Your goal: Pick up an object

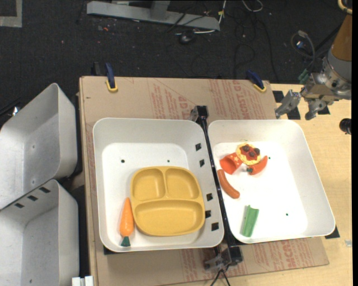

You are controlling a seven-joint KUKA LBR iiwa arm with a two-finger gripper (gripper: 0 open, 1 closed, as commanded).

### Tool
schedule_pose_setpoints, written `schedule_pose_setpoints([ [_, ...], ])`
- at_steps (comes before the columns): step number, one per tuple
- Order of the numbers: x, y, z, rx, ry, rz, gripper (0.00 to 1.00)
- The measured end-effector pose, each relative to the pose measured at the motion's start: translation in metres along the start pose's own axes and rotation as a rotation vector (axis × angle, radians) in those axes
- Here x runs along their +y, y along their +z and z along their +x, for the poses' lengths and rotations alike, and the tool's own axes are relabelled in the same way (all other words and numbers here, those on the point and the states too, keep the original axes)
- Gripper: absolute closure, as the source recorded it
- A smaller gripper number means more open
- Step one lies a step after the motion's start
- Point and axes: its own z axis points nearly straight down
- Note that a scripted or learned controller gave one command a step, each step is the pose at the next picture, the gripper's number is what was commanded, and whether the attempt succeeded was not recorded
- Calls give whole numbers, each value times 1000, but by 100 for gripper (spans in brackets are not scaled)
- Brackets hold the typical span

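The right bin (313,184) holds a pizza slice toy (248,152), a red-orange pepper piece (229,163), another red curved piece (258,166), a sausage (228,184) and a green piece (249,220). In the left bin (106,167) lie a yellow divided plate (167,200) and a carrot (127,219) beside the plate's left edge. My gripper (301,108) hangs above the bench just past the right bin's far right corner, well away from the toys. Its two fingers stand apart, open, with nothing between them.
The two bins sit side by side on a brown board (168,95), joined by a black divider (210,173). Spare white bins (33,167) are stacked at the left. Cables and a metal bar (151,14) lie on the dark floor behind.
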Motion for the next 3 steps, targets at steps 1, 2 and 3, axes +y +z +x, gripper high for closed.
schedule_pose_setpoints([
  [1,2,-6,0,-2,-2,-10,0],
  [2,1,38,5,-1,-3,-6,0],
  [3,2,99,-2,-1,0,-5,0],
])
